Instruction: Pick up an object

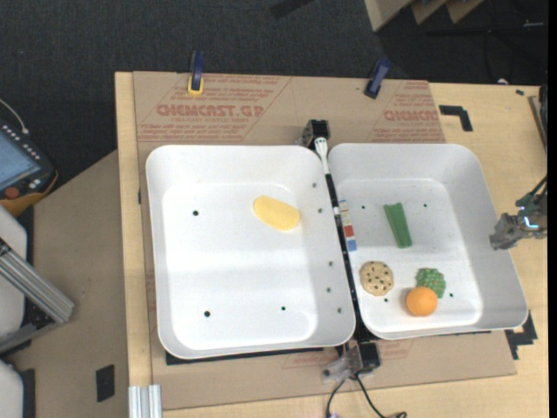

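Tool (513, 230), apparently, sits at right bin's (452, 159) outer rim.

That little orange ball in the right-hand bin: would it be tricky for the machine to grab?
Probably somewhat. The orange ball looks round and smooth, so it may roll away if nudged rather than squeezed squarely. It sits right beside the green broccoli piece and near the right bin's front wall, so there is likely little room around it.
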### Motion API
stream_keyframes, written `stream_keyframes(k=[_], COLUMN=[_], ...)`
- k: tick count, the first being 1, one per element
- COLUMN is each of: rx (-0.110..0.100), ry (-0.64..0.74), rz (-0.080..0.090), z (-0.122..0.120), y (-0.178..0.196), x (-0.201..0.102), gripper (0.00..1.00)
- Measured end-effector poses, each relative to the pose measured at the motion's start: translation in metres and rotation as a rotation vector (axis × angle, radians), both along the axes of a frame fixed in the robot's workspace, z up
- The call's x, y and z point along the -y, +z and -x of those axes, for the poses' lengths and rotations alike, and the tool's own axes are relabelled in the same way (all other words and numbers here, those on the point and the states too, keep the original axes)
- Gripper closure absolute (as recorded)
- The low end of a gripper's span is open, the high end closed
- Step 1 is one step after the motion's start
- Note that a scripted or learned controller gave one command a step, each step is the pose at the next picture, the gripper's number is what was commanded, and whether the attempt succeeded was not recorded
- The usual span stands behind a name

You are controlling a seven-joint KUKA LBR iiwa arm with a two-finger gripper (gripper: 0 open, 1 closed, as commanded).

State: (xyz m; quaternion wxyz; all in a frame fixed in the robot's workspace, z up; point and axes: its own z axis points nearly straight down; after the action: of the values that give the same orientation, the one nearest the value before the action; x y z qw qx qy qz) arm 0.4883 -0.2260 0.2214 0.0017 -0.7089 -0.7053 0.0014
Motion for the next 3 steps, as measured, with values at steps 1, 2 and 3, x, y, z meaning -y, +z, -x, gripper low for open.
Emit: stream_keyframes(k=[1, 2, 3], rx=[-0.003, 0.026, -0.004], ry=[0.004, 0.016, 0.000], rz=[-0.003, 0.003, -0.001], z=[0.011, -0.032, 0.007], y=[-0.081, 0.097, 0.009], x=[-0.003, -0.076, -0.041], gripper=[1.00, 1.00, 1.00])
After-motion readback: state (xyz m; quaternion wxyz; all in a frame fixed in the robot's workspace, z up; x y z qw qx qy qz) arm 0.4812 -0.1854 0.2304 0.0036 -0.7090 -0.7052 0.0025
